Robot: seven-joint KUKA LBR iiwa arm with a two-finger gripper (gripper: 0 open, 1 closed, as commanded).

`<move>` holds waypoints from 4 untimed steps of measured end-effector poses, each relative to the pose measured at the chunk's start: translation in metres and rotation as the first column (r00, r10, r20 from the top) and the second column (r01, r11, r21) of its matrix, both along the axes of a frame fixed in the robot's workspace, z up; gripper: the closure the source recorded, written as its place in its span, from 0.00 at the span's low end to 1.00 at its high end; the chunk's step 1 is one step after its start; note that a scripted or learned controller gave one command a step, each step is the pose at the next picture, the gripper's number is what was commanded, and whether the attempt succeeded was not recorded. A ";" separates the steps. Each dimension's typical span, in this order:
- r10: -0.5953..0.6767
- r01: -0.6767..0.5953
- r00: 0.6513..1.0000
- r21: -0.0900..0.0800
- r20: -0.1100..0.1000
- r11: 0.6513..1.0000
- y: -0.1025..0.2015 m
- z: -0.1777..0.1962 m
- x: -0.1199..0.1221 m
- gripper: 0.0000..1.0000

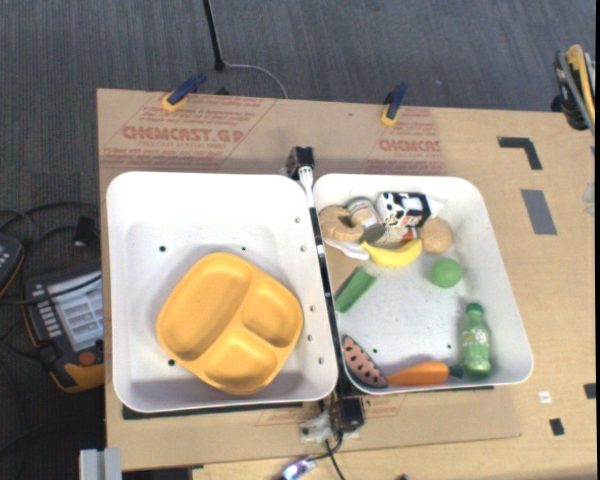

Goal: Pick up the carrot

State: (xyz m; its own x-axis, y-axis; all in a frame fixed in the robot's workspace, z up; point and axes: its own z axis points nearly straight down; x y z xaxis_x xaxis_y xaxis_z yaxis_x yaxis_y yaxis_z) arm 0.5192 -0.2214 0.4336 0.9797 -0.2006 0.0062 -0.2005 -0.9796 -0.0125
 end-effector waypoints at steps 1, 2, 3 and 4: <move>-0.001 0.001 1.000 0.008 0.007 1.000 0.002 0.009 0.002 1.00; -0.001 0.001 1.000 0.016 0.013 1.000 0.003 0.019 0.003 1.00; -0.001 0.001 1.000 0.016 0.013 1.000 0.003 0.019 0.003 0.00; -0.056 0.056 0.998 -0.005 -0.011 0.998 0.056 -0.101 0.004 0.00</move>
